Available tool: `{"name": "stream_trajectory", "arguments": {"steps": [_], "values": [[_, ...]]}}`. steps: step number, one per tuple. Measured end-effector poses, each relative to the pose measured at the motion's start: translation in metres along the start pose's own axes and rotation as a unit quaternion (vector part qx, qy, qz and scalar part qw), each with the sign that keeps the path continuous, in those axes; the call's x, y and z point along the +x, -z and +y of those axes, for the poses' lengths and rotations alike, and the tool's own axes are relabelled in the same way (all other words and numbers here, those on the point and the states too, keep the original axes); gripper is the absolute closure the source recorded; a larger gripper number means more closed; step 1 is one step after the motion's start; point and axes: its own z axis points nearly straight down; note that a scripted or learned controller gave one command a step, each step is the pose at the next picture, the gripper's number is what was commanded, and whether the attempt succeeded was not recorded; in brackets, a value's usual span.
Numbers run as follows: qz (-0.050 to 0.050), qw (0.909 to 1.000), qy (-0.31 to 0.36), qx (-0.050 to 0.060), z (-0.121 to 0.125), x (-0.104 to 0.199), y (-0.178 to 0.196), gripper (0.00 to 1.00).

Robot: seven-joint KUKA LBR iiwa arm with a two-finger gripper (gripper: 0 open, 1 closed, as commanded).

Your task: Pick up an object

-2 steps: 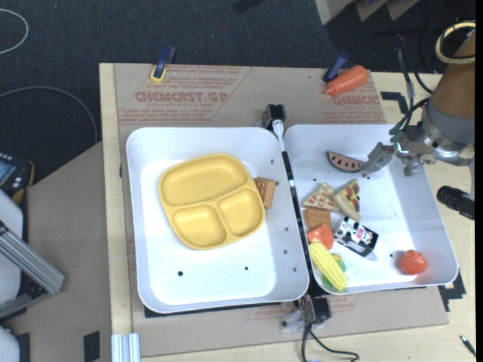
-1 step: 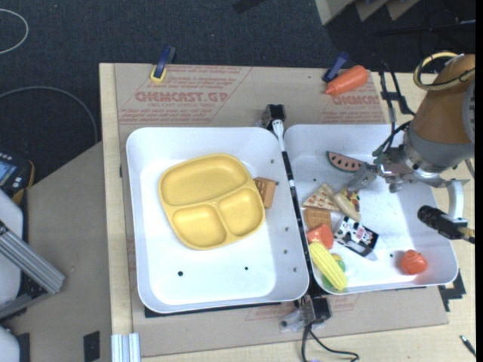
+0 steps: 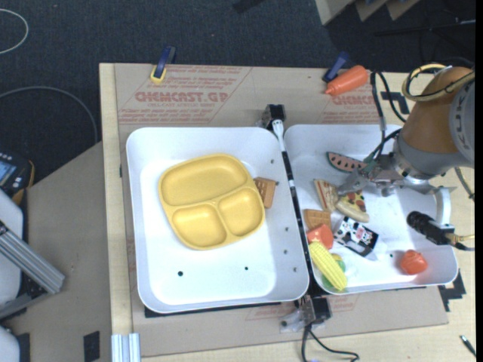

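Gripper low in right bin, over toy clutter at arm's 9 o'clock. Finger state: cannot tell. Risk: crowded items cause glancing, failed grasp.

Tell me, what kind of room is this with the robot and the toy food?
Probably a robot lab or test bench, not a kitchen. A grey and orange robot arm reaches over two white bins on a clamped board, with toy corn, a yellow plate and loose cables around.
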Motion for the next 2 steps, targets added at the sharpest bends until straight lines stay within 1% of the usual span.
{"name": "stream_trajectory", "arguments": {"steps": [1, 2], "values": [[-0.002, 1.0000, 0.000, -0.002, 0.001, -0.001, 0.011, 1.00], [-0.002, 1.0000, 0.001, -0.001, 0.007, 0.005, 0.073, 1.00]]}}
